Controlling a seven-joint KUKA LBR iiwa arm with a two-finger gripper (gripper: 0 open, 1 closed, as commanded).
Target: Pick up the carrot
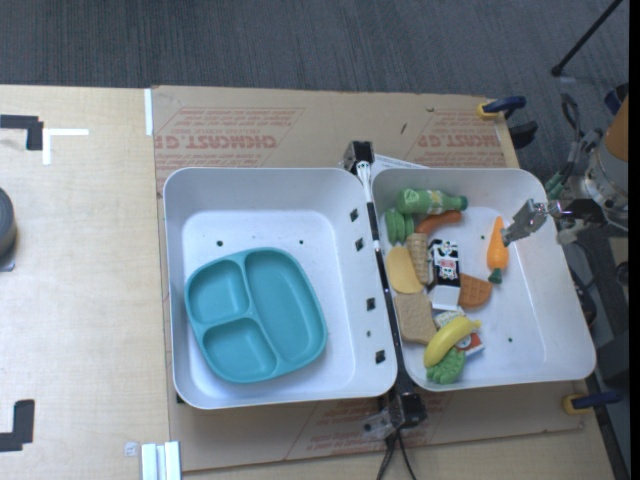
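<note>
Hand just beside carrot

Two white bins are seen on a pale wood table lined with brown cardboard bearing red print. A teal divided plate is coloured uniformly. The carrot is orange, the banana yellow, the bottle green, and a small carton is patterned black and white.

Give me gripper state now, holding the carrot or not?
Gripper: beside the carrot in the right bin; carrot not seen in its grasp. Open or closed cannot be told from this view.
</note>
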